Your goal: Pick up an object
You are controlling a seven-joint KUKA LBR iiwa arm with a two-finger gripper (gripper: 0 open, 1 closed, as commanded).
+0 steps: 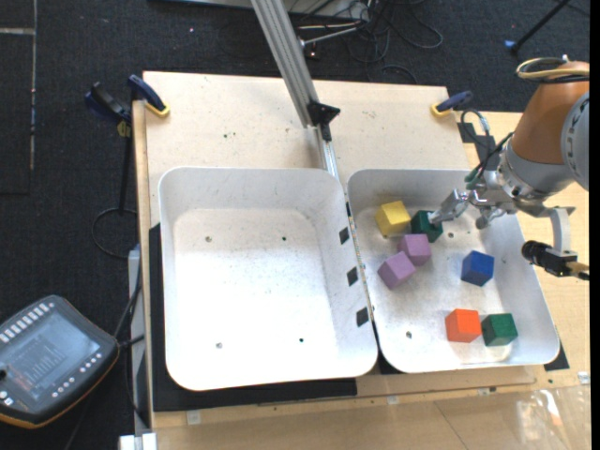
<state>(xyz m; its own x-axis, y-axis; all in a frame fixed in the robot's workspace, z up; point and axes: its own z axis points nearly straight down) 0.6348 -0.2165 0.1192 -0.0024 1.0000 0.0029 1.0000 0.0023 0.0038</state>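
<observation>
The right bin [525, 279] holds several small blocks. At its back lie a yellow block [394, 217] and a dark green block [427, 224]. Two purple blocks [417, 248] [397, 269] sit just in front of them. A blue block [477, 267] lies mid-bin, while an orange block [462, 325] and a green block [500, 328] sit side by side near the front. My gripper [450, 211] reaches in from the right, low over the back of the bin. Its tip sits right beside the dark green block, on that block's right.
The left bin [253, 270] stands next to the right one, with a dark divider strip [354, 270] between them. A slanted metal pole [286, 45] rises behind the bins. Blue and yellow clamps [148, 95] [452, 102] grip the board's back corners. A teach pendant [47, 359] lies at the lower left.
</observation>
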